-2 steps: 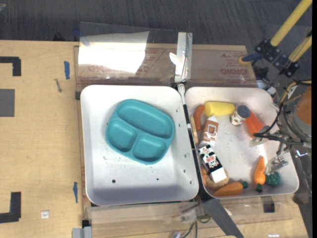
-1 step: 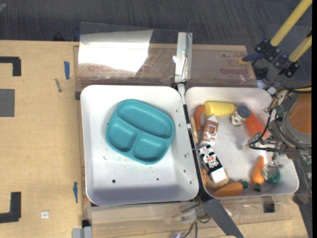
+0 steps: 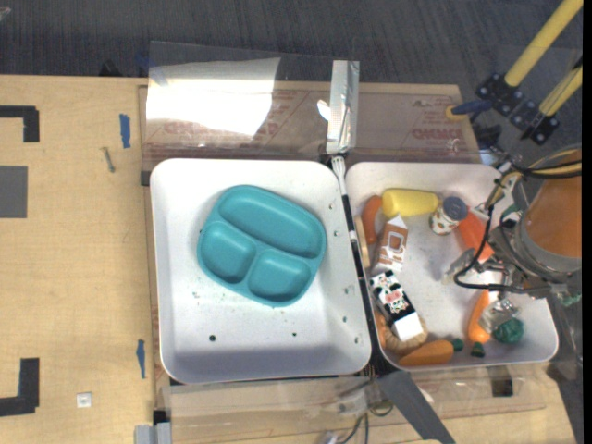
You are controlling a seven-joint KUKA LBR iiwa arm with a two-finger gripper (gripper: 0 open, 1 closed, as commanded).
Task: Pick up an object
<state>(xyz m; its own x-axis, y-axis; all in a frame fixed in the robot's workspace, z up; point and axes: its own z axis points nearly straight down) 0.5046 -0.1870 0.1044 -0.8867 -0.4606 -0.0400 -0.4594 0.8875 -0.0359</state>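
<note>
- Nearest the front of the right bin (image 3: 546, 351): a carrot (image 3: 427, 351) lying flat, a green-topped toy (image 3: 506, 329), and a second carrot (image 3: 478, 315). All look like light, stiff plastic play food and probably slick, so I'd pinch across a narrow middle.
- Cow-print carton (image 3: 396, 305) and brown carton (image 3: 392, 244) lie along the left wall, packed tight and touching.
- Gripper (image 3: 490, 271) hangs over the bin's right side; wires hide it, so I can't tell its state.
- Further back: yellow block (image 3: 410, 201), small jar (image 3: 450, 213).
- Left bin (image 3: 176, 192) holds a teal divided tray (image 3: 263, 243), well apart.
</note>
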